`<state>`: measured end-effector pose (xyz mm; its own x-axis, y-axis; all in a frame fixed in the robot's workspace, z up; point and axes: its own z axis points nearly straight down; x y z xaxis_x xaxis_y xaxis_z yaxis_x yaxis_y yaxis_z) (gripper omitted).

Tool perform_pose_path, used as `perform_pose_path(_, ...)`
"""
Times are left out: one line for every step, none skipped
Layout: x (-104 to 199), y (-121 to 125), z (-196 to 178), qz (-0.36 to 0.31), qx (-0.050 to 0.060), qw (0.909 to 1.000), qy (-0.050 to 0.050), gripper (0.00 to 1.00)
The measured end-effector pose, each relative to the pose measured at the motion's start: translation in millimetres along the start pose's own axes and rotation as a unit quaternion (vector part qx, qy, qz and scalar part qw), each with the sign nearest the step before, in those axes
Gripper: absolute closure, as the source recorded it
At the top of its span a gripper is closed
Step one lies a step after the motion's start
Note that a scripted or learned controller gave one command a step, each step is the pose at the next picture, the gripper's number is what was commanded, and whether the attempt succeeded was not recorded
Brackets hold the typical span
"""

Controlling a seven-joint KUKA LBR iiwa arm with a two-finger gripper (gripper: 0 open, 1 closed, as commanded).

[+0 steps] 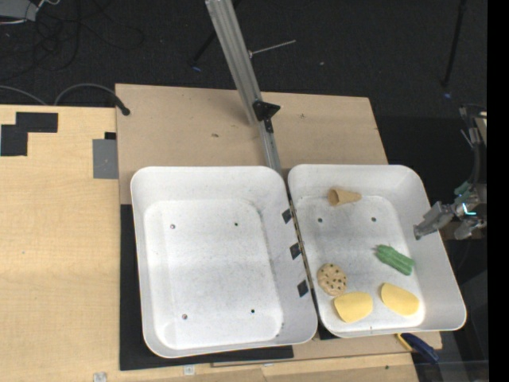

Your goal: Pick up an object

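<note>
The right white bin holds several small objects. A tan cone-shaped piece lies near its far side. A green pickle-like piece rests toward the right wall. A round speckled cookie sits near the front left, with two yellow pieces beside it along the front. My gripper hangs at the right rim of this bin, just outside it, above and right of the green piece. It is small and partly cut off at the view's edge, and I see nothing in it.
The left white bin stands next to the right one. A slanted metal rail rises behind the bins. Light wooden bench surface stretches to the left.
</note>
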<state>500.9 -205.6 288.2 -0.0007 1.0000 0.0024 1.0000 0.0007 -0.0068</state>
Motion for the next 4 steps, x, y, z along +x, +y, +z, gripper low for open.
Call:
perform_pose_path(0, 1, -2, 0.001, -0.002, 1.0, -0.001, 0.0)
perform_pose_path(1, 9, 46, 0.0, 0.0, 1.0, 0.0, 0.0)
perform_pose_path(4, 18, 104, 0.001, 0.001, 1.0, 0.0, 0.0)
perform_pose_path(14, 19, 162, 0.002, 0.001, 1.0, 0.001, 0.0)
